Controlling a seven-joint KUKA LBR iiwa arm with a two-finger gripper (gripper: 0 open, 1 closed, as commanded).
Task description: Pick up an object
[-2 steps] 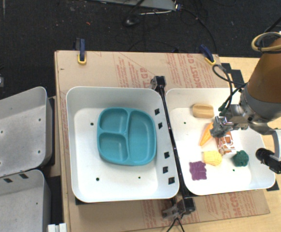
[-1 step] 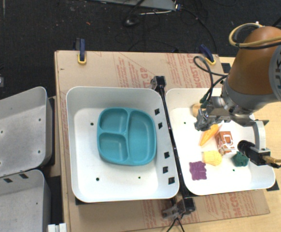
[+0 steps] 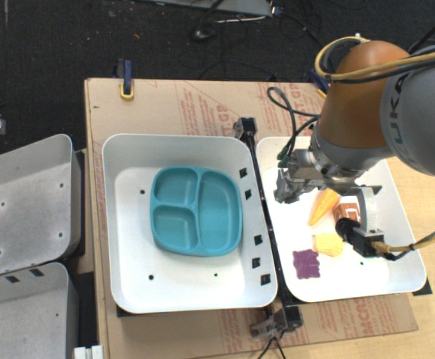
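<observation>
In the right bin (image 3: 397,275) lie an orange carrot-shaped piece (image 3: 321,206), a yellow piece (image 3: 328,244) and a purple piece (image 3: 306,263). A small orange and white item (image 3: 348,212) sits partly under the arm's hardware. My gripper (image 3: 288,187) hangs over the bin's left part, just left of the orange piece and above the purple one. The grey arm with its orange band (image 3: 359,103) covers the bin's upper half. Nothing is visibly held.
The left bin (image 3: 128,275) holds a teal divided plate (image 3: 196,210). A black divider with clips (image 3: 261,223) runs between the two bins. Black cables (image 3: 367,241) trail from the wrist over the right bin. White trays (image 3: 23,200) stand off the bench at the left.
</observation>
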